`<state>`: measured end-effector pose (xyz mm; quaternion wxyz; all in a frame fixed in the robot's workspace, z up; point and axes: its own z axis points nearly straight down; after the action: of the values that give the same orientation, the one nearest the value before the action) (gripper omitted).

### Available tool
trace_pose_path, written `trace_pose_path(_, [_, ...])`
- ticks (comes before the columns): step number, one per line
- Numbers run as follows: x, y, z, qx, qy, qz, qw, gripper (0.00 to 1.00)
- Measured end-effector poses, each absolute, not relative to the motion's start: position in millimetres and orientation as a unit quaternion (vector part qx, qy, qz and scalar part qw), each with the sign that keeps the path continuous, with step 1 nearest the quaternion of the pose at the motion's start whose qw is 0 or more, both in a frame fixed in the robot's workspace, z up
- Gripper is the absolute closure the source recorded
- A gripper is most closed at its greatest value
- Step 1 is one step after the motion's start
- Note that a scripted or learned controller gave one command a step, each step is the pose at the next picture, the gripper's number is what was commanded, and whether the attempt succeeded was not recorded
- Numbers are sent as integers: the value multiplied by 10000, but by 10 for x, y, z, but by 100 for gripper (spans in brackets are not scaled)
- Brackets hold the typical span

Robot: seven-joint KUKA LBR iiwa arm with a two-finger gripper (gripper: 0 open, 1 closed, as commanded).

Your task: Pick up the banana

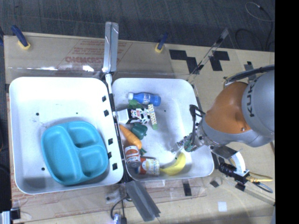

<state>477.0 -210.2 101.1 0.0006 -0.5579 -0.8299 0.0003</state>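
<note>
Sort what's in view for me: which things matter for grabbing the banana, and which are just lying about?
For the job:
banana, near the right bin's front edge
gripper, just above the banana
right bin

Lying about:
blue bottle
carrot
black-and-white carton
can
blue tray in the left bin

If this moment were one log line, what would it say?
task: pick banana | gripper: just above banana's upper end, right bin | grasp: not confirmed | banana: lying in bin

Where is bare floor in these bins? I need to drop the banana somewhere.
Free: the left bin around the blue tray, and the right bin's far-right part beyond the blue bottle. Crowded: its near-left corner, with carrot, can and banana.
</note>
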Motion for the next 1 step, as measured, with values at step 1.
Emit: trace_pose_path(1, [4770, -2101, 1012, -5578, -8299, 3, 5, 0])
